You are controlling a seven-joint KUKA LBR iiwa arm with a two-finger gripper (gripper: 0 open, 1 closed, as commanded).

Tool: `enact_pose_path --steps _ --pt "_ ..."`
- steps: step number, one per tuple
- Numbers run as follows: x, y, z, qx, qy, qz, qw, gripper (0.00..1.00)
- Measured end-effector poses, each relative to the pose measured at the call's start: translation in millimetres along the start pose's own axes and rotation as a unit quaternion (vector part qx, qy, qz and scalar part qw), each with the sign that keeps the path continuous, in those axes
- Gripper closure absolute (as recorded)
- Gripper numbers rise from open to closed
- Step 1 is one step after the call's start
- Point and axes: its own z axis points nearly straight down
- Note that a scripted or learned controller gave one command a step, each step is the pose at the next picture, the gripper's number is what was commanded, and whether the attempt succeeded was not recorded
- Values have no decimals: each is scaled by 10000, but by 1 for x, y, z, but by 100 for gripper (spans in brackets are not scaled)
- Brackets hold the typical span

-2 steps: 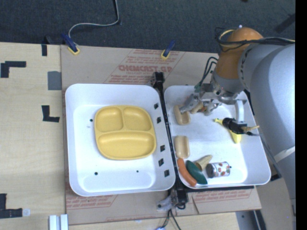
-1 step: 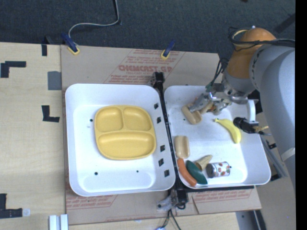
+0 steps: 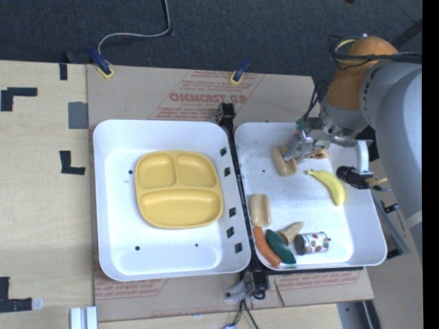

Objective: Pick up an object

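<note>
Camera view is showing the gripper (image 3: 300, 147) hanging low in the right bin (image 3: 357, 249), touching or just above a tan block (image 3: 282, 162); whether it is gripping the block I cannot tell. A banana (image 3: 330, 185) is lying near. Risk: the block slipping aside if the grip is landing off-centre.

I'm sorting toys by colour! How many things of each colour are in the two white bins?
Yellow: 2, the divided plate and the banana
Tan: 3, the block by the gripper, the bread piece, the small wedge
Orange: 1, the carrot
Dark green: 1, the green piece
Red and white: 1, the can
Total: 8
</note>
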Motion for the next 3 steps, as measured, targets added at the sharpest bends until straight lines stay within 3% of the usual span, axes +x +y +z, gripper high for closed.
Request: enact_pose_path --steps 1,2,3 --pt "54 0 -150 -206 -79 -13 9998 100" --pt "90 -44 -184 -192 -76 -12 9998 100" --pt "151 -109 -191 -188 -73 -14 9998 100"
